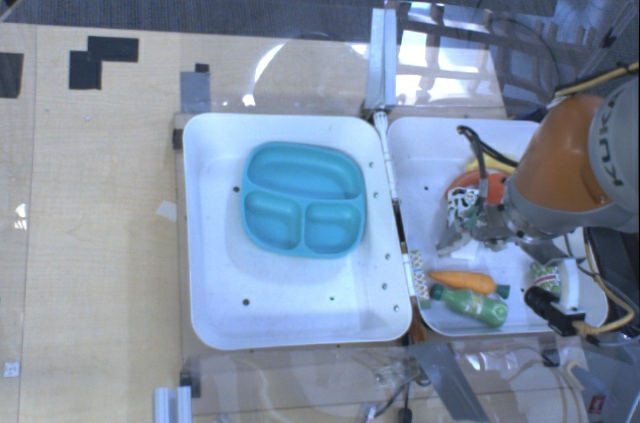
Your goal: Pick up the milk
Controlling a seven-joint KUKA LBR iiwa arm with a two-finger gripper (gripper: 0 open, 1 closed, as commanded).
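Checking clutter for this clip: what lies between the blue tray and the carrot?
In the camera view, between the tray and the carrot lie bare white bin floor and the rims where both bins meet.

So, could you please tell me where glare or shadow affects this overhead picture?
In the camera view, bright window reflections glare off the clear panel behind the right bin; the arm casts soft shadow over that bin's contents near the cow-patterned milk carton; the left bin and blue divided plate are evenly lit and sharp.
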